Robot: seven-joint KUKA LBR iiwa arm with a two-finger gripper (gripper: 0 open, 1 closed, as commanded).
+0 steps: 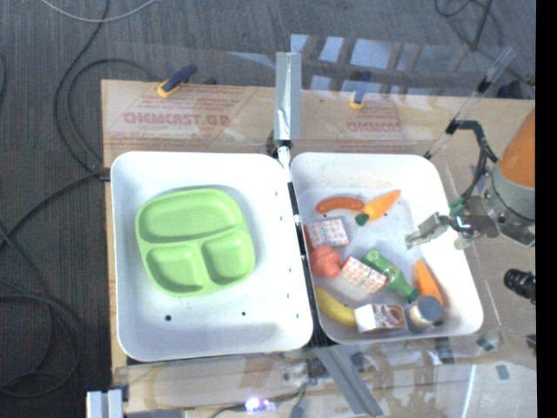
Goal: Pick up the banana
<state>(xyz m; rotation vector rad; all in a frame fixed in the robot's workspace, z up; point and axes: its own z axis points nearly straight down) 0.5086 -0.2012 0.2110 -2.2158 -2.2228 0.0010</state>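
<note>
Two shallow white bins (130, 320) share the bench; the curved yellow plastic banana (335, 307) lies near-left in the right bin, and the gripper (428, 230), well apart from it, grasps nothing, its jaw state unclear.

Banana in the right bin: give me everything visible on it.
The banana is a small, smooth yellow curved piece, looks like plastic toy fruit. It lies flat near the front-left corner of the right bin, bowed along the bin floor. Its right end is tucked against or under the small carton; the pink item sits just behind it. The gripper is well away.
</note>
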